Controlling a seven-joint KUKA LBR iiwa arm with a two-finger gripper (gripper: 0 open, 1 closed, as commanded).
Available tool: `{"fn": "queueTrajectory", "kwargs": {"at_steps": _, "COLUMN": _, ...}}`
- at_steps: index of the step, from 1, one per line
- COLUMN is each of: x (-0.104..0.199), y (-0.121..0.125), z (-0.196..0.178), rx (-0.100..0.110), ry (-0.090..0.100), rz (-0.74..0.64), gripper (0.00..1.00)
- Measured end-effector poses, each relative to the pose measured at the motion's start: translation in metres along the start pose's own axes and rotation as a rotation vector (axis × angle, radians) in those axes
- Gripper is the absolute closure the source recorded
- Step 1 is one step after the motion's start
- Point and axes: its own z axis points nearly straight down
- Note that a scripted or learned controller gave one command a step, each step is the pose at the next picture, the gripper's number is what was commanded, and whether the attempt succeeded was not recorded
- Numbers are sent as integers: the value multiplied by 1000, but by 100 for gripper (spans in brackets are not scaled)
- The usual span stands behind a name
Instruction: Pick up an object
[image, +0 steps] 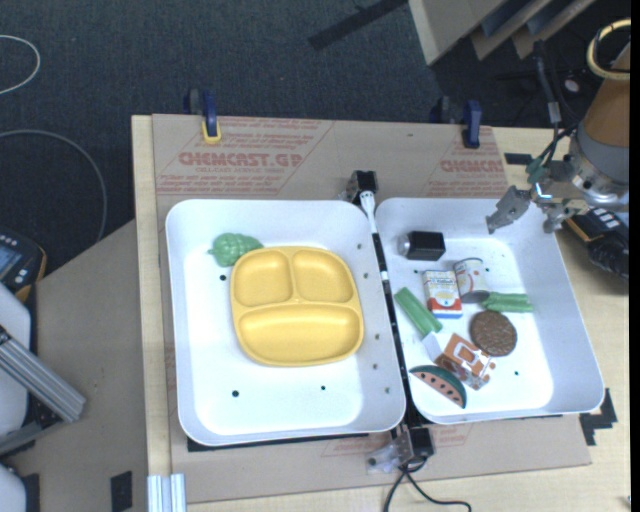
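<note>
I see the two-finger tool hanging over the far right corner of the right shallow white bin, its fingers spread apart with nothing between them. Below it in that bin lie a small black block, a round brown cookie, a green stick and a watermelon slice; in the left white bin a yellow divided plastic plate sits beside a green leafy lump
</note>
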Motion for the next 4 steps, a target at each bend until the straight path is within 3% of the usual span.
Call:
{"fn": "queueTrajectory", "kwargs": {"at_steps": 1, "x": 0, "y": 1, "z": -11, "rx": -4, "ry": -1, "rz": -1, "gripper": 100}}
{"fn": "queueTrajectory", "kwargs": {"at_steps": 2, "x": 54, "y": 16, "z": -1, "rx": 1, "ry": 1, "rz": -4, "gripper": 100}}
{"fn": "queueTrajectory", "kwargs": {"at_steps": 3, "x": 125, "y": -11, "z": -15, "rx": 4, "ry": 3, "rz": -5, "gripper": 100}}
{"fn": "queueTrajectory", "kwargs": {"at_steps": 4, "x": 175, "y": -14, "z": 1, "rx": 5, "ry": 3, "rz": -5, "gripper": 100}}
